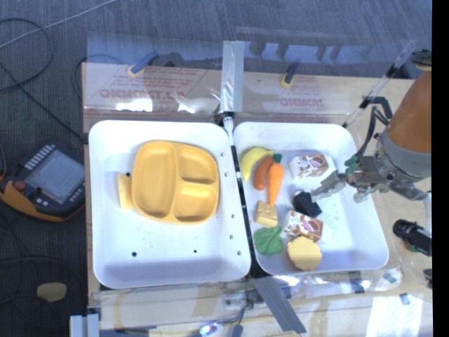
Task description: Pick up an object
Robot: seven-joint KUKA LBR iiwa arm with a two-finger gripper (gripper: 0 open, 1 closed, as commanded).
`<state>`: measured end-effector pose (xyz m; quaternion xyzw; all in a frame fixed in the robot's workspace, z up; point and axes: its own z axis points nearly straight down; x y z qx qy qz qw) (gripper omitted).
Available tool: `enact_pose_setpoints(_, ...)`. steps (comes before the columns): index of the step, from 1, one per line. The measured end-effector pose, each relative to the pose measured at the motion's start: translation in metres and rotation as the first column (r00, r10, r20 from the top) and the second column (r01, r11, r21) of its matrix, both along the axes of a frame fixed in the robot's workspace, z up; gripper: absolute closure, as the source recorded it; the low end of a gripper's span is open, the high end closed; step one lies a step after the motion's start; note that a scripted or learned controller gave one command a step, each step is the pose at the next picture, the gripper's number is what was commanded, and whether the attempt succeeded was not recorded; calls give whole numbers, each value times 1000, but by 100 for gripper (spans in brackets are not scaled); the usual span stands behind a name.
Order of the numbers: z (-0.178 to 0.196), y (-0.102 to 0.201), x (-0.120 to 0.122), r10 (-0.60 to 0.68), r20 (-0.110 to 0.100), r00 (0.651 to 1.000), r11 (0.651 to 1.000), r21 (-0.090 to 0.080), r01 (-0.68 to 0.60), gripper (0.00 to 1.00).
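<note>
The right bin holds several toy foods. A yellow banana lies at its far left beside two orange carrots. Below them sit a tan cheese cube, a green leaf and a yellow lump. Two red-and-white packets lie at the back and the middle. A small black object rests between the packets. My gripper hangs over the right half of this bin, just right of the black object, and nothing is seen held in it.
The left bin carries a yellow divided plate with a pale yellow piece at its left edge. A raised divider separates the bins. A handheld pendant lies on the floor at the left.
</note>
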<state>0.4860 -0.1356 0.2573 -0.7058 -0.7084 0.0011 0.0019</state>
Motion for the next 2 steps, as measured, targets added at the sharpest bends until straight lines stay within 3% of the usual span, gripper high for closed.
enact_pose_setpoints(1,-124,15,28,71,1,997,997,0,-71,0)
enact_pose_setpoints(2,-167,9,56,13,21,1000,1000,-9,-12,0)
